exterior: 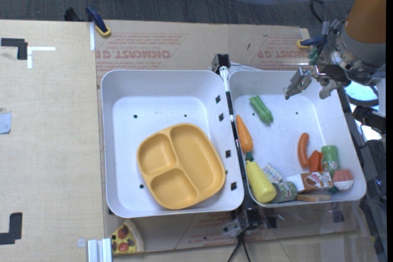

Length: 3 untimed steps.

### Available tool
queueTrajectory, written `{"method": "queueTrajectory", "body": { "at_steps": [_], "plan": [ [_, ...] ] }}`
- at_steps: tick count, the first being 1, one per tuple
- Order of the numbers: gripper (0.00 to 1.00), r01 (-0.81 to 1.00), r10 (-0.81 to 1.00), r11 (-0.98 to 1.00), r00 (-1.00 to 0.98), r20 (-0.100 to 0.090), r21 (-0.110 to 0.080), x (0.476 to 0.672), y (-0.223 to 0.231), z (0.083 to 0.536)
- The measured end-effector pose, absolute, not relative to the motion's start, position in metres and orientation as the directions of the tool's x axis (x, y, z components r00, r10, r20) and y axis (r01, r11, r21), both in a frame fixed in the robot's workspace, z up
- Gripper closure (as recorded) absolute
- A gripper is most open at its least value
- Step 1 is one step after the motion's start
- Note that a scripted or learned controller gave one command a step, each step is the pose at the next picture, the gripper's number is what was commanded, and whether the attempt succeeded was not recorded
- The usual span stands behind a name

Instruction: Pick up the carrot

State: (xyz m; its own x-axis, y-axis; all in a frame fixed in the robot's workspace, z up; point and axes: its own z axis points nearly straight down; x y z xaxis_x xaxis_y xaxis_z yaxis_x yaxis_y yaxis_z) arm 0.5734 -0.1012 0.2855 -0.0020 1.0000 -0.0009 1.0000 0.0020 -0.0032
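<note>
The carrot (pixel 244 135), orange with a green stub at its lower end, lies along the left wall of the right bin (pixel 288 75). My gripper (pixel 310 86) hangs over the far right part of that bin, well up and to the right of the carrot. Its two fingers stand apart and open, with nothing between them.
The right bin also holds a green pepper (pixel 261 110), a yellow bottle (pixel 259 182), a red sausage (pixel 303 149), a green can (pixel 330 157) and several small packets along its near edge. A yellow divided plate (pixel 179 165) sits in the left bin (pixel 123 89).
</note>
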Motion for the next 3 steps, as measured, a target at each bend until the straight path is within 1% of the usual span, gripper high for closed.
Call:
{"method": "queueTrajectory", "body": {
  "at_steps": [1,2,3],
  "plan": [
    [0.0,0.961,0.961,-0.278,0.278,-0.001,-0.004,0.571,-0.037,0.191],
    [0.0,0.836,0.836,-0.549,0.549,-0.004,-0.001,0.655,-0.005,0.191],
    [0.0,0.809,0.809,-0.588,0.588,-0.004,-0.004,0.619,0.059,0.191]
  ]
}}
